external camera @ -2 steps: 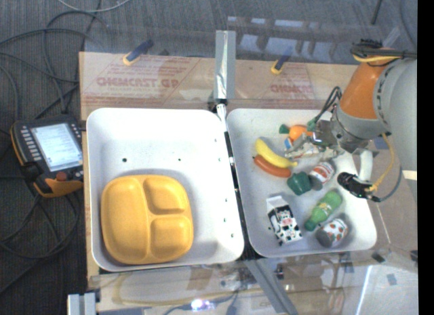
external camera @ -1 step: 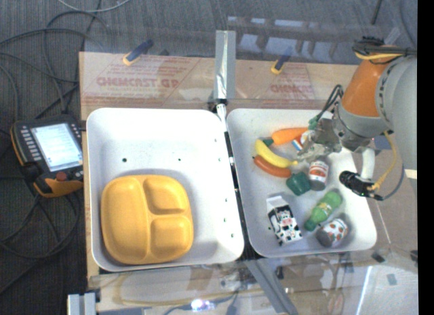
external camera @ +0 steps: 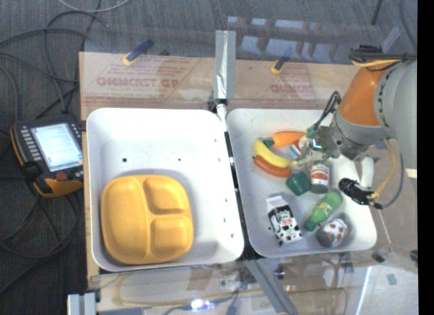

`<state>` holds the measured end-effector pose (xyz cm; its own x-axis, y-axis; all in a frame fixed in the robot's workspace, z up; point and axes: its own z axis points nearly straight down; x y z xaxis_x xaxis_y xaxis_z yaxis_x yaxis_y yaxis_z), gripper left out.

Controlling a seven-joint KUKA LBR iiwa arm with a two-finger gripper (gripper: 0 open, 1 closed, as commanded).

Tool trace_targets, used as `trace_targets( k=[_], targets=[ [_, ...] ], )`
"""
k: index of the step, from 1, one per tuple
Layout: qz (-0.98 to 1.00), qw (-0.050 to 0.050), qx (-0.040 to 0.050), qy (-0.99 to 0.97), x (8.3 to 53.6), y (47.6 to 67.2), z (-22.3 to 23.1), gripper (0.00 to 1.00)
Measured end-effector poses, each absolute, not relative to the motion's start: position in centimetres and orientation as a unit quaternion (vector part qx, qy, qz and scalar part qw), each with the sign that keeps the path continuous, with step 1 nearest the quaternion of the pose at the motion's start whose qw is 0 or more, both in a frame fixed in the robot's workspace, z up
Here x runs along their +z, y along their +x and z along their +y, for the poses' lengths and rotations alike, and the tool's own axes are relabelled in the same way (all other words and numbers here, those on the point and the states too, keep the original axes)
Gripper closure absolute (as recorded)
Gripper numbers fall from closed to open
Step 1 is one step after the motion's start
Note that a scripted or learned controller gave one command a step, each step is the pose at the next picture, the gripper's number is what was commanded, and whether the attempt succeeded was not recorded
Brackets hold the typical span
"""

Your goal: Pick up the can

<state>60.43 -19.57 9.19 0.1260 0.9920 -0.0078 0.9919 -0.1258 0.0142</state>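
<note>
A small can (external camera: 319,177) with a silver top and a dark label stands upright in the middle of the right bin (external camera: 254,239). A second, grey can with red marks (external camera: 332,231) lies near that bin's front right corner. My gripper (external camera: 315,145) hangs over the bin's back half, just behind the upright can and next to the orange carrot (external camera: 288,138). Nothing shows in its grasp. The arm's orange band (external camera: 359,100) rises to the right behind it.
A yellow banana (external camera: 270,156), a dark green cup (external camera: 297,183), a green bottle (external camera: 323,210) and a white carton (external camera: 284,221) crowd the right bin around the cans. A yellow divided plate (external camera: 146,219) lies in the left bin (external camera: 135,131). A tablet (external camera: 51,145) sits off the bench at left.
</note>
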Motion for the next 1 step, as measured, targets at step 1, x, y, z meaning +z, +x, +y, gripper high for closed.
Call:
trace_targets(
  k=[1],
  targets=[
    [0.662, 0.006, 0.0028, 0.749, 9.10, 60.47, -19.30, 0.00]
  ],
)
